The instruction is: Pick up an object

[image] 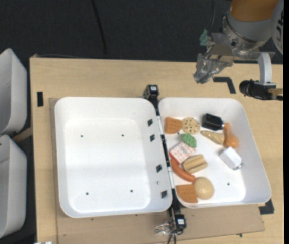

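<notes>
Light wooden bench carrying two shallow white plastic bins.
The left bin and right bin sit side by side, touching along their inner edges, near the bench's front.

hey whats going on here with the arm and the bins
A robot arm reaches in from the right, its end effector hanging above the bench just beyond the right bin. It holds nothing. That bin carries a pile of small toy foods, among them a carrot, a cookie and a black block. Nothing has been picked up yet.
</notes>
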Controlling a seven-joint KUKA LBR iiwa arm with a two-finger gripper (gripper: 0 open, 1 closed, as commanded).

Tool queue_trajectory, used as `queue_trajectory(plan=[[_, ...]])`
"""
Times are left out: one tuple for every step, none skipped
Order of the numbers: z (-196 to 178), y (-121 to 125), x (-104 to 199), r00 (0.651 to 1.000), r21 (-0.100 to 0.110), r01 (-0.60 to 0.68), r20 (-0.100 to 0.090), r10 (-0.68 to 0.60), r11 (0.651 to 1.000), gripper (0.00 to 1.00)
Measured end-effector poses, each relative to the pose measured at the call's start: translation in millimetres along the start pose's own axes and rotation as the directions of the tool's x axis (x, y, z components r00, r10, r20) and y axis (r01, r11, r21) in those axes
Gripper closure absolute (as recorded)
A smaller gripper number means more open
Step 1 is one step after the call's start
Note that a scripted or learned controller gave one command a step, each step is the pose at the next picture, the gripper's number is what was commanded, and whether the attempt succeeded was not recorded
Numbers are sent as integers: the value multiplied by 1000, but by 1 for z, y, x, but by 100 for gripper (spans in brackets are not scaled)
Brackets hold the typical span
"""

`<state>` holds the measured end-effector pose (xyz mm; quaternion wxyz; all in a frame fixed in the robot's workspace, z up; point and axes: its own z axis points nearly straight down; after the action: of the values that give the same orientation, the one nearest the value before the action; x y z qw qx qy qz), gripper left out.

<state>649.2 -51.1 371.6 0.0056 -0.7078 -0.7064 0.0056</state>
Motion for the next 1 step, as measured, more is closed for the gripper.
queue_trajectory(plan=[[-160,1,-28,1000,-36,-1,5,1,999,100]])
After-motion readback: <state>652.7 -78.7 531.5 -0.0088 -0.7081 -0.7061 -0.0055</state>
